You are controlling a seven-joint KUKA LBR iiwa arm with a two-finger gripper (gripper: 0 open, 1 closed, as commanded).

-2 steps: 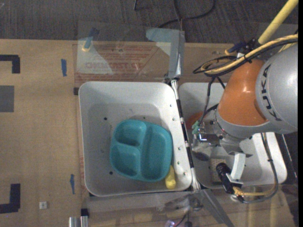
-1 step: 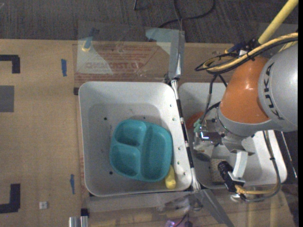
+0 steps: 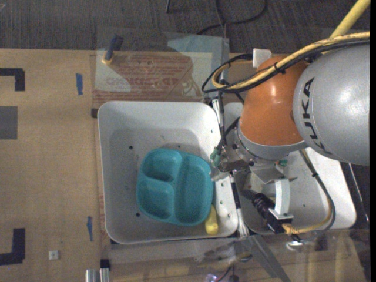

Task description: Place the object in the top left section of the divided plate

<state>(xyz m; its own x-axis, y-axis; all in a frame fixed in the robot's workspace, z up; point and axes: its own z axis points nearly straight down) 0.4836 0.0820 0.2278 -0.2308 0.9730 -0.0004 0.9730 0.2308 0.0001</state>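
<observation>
Big and grey, my arm hides my hand, so I cannot tell its grip; the blue plate looks bare and the yellow thing waits beside it.

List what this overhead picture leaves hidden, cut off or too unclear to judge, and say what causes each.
- End effector: the arm's orange band and grey body cover it, so its state is unclear.
- Yellow object: tucked beside the teal divided plate against the left bin's wall; too small to identify.
- Right bin: largely hidden under the arm.
- Arm: cut off by the right edge.
</observation>
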